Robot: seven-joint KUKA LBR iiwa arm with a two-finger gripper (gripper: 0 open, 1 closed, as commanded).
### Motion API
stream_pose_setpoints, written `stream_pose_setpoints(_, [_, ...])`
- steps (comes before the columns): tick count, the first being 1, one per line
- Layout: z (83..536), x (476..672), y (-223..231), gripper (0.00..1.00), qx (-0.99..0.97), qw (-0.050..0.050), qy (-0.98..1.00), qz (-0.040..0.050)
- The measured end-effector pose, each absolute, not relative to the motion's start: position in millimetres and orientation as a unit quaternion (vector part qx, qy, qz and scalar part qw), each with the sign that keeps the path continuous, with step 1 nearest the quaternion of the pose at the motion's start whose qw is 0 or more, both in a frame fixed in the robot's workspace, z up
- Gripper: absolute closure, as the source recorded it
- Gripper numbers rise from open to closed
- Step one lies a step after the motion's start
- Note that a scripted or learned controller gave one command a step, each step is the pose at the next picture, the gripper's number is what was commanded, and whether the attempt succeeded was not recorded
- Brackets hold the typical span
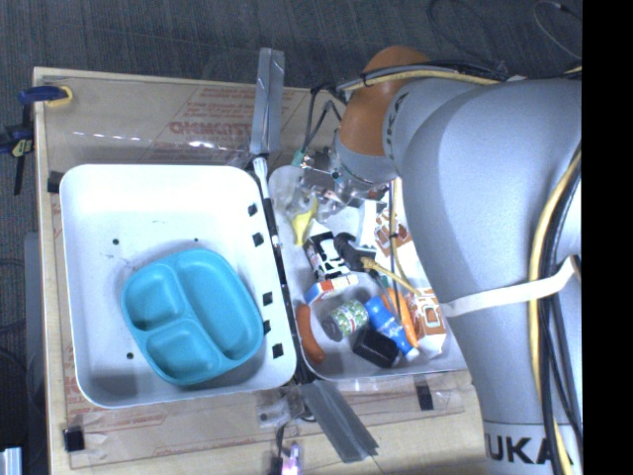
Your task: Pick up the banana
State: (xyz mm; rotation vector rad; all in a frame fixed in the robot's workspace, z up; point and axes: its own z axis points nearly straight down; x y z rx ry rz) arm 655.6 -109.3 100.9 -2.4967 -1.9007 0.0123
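White capital letters reading "UKA", the visible part of the maker's name, stand on the grey arm's base (524, 448) at lower right, while reddish print on the bench's clear sheet (213, 122) is too faint to read.

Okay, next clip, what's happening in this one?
The grey KUKA arm is reaching down into the right bin, its gripper low at that bin's far left corner. A yellow piece, likely the banana, lies right below it, but a grasp can't be confirmed. The rest of the right bin is a clutter of small items, among them a blue bottle and a black block. The left bin holds a blue divided tray, untouched.
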Motion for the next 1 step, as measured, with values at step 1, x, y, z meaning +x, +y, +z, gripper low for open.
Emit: stream_pose_setpoints(1, [191.7,656.5,-60.5,1.00,-0.789,0.002,-0.615,0.0011])
